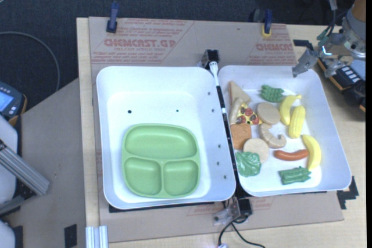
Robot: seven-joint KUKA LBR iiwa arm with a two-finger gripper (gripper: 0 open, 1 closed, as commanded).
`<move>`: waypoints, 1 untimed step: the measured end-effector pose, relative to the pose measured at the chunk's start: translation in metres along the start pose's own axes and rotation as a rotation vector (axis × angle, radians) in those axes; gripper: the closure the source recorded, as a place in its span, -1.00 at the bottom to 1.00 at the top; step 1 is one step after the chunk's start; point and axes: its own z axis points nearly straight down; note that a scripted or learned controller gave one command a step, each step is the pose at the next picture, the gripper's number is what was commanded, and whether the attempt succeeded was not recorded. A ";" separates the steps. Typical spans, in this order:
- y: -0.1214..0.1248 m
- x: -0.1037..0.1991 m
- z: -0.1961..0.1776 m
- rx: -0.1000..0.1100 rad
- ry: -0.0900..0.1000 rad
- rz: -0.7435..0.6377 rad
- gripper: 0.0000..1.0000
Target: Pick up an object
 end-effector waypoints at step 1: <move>-0.070 -0.008 -0.091 -0.007 -0.003 0.003 -1.00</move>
